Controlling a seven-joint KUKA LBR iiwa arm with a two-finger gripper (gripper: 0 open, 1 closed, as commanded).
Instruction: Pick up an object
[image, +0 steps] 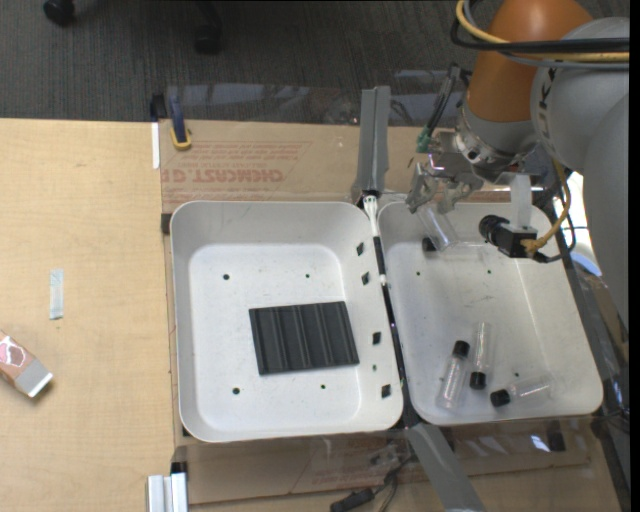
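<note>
Camera view: several small clear tubes with black caps (462, 365) lie loose in the near part of the right bin (560, 395), some touching, one black cap (499, 398) a little apart toward the front rim. The arm (520, 70) reaches in from the right, its orange band above the wrist, bent down over the far left corner of that bin. The gripper (432, 215) hangs there with its two fingers slightly spread, nothing between them, one tip close to the bin floor, well apart from the tubes. The left bin (190, 300) holds a dark ribbed rectangular mat (302, 336) lying flat near its middle. Both bins sit side by side on brown cardboard (80, 220)
</note>
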